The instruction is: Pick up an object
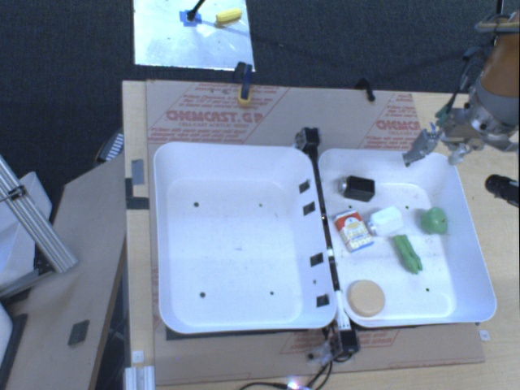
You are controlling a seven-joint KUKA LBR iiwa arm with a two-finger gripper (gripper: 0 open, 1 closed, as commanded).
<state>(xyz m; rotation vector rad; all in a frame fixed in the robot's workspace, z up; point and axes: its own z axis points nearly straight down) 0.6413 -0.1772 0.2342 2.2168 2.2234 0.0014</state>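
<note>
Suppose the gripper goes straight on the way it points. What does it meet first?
Likely the right bin's bare floor near its back edge; the gripper points down there. Depth is unclear.
</note>
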